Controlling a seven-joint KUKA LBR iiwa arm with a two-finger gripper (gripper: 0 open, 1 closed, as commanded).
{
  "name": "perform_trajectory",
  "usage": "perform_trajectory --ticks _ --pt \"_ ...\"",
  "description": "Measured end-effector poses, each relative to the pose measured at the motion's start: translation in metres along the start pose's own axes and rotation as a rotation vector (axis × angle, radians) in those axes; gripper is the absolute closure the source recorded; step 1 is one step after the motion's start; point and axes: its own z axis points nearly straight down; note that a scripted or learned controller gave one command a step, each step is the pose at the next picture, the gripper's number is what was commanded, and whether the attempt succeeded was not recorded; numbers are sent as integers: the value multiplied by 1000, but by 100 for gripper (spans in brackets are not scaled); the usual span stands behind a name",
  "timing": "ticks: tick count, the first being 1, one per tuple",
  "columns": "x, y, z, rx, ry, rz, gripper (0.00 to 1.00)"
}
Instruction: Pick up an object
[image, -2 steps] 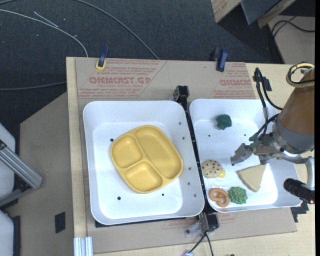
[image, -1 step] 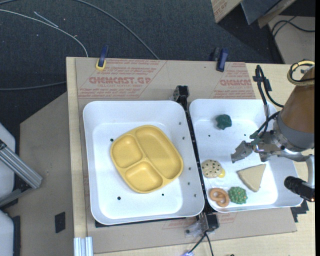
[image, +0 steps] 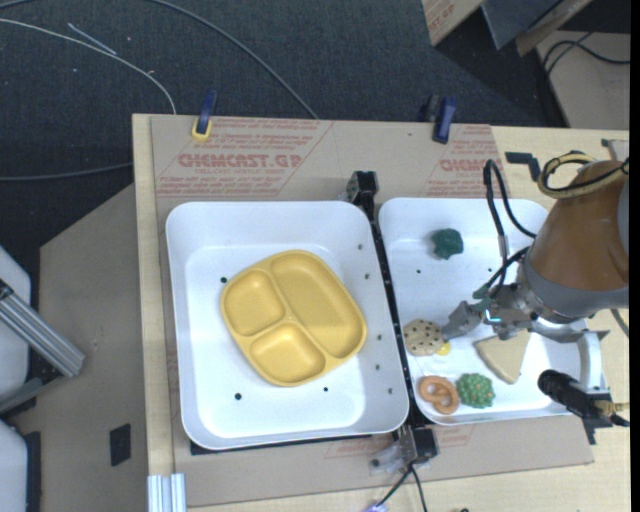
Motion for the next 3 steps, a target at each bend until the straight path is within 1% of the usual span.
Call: perform_trajectory --ticks 1,2,3 --pt "2 -7 44 2 0 0 0" --pt "3 -6 65 -2 0 0 0" --pt "4 -5 54 -8 2 -1 100"
